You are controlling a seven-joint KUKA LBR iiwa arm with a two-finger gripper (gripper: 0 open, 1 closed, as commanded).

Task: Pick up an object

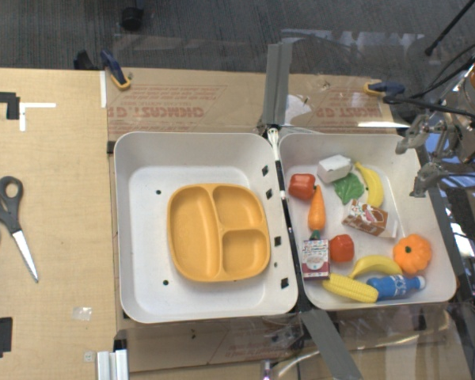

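I see the gripper (424,158) hanging over the far right rim of the right bin (443,236); I cannot tell how its jaws stand or whether anything is between them. Just left of the jaws lie a banana (371,184) and a white block (334,167). Below them, nearer the camera, sit an orange pumpkin (412,252) and a corn cob (350,288). Well to the left, the left bin (134,212) holds 1 yellow divided plate (218,232).

Single fixed overhead camera, slanted down, both bins (127,236) in frame.
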